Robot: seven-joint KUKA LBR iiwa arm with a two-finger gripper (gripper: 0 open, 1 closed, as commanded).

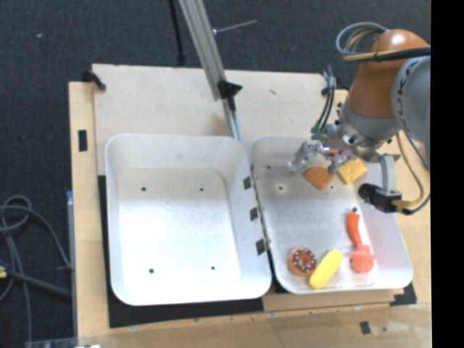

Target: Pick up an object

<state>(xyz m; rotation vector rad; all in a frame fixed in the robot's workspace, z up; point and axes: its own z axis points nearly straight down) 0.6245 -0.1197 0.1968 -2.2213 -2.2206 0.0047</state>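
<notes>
gripper (319, 158) over right bin (290, 216), can't tell jaw state; i'd grab orange cracker (317, 177) by edges: light, stiff, thin

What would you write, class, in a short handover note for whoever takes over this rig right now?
Gripper: low over the far end of the right white bin, above two tan cracker-like squares; nothing seen held.
Near end of that bin: orange carrot-shaped toy, yellow banana-shaped toy, brown round doughnut-like piece.
Done: arm is over the bin.
Left: grasp and lift one object.
</notes>
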